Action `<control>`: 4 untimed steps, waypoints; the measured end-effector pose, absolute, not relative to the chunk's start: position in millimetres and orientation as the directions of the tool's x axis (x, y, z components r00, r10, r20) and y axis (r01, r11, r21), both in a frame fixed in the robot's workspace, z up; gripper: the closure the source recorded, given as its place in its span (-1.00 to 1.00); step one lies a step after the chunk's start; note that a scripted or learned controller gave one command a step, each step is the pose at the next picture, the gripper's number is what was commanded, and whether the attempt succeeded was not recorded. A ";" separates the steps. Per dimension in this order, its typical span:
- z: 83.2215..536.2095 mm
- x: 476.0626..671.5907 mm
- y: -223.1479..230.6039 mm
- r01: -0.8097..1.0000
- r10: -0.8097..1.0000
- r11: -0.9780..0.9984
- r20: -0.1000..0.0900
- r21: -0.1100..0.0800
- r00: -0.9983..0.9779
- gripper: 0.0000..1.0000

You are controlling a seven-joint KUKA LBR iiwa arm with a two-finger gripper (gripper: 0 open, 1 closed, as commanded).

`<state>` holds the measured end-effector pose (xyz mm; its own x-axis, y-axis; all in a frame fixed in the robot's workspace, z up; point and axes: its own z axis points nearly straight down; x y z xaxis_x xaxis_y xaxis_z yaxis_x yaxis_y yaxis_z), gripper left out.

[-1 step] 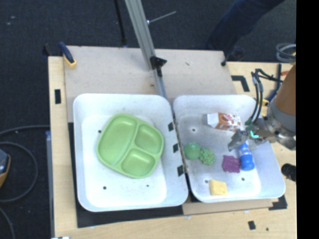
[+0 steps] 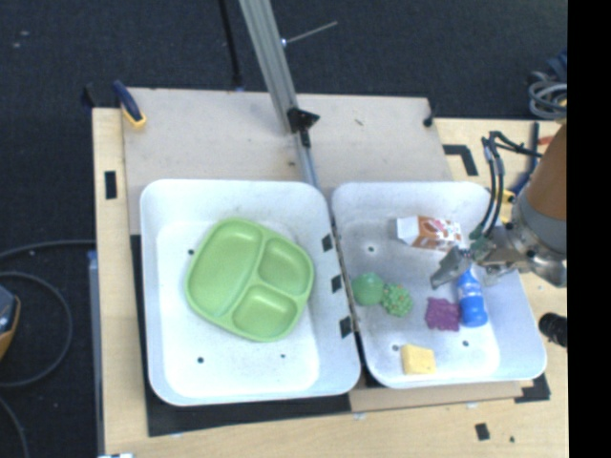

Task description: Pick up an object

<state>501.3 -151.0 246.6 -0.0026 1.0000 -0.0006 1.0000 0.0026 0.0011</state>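
Note:
The right bin holds several small objects. A white packet with orange and red print lies near its back. A green ball and a bumpy green piece sit at its left. A purple block lies in the middle, with a blue bottle touching its right side. A yellow block rests near the front. My gripper reaches in from the right and hangs just over the top of the blue bottle, right of the packet's lower corner.
The left bin holds a green divided plate. A metal pole slants up from the back between the bins. Cables hang by the arm at the right bin's back right corner.

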 end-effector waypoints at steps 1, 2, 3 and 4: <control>200.7 508.3 -147.2 1.000 1.000 0.001 0.000 -0.002 -0.001 -1.00; 151.8 505.4 -138.3 1.000 1.000 0.000 0.000 -0.003 0.000 -1.00; 102.1 506.8 -139.9 1.000 1.000 0.000 -0.003 0.005 0.000 -1.00; 116.7 509.2 -143.1 1.000 1.000 -0.005 -0.008 0.014 0.005 1.00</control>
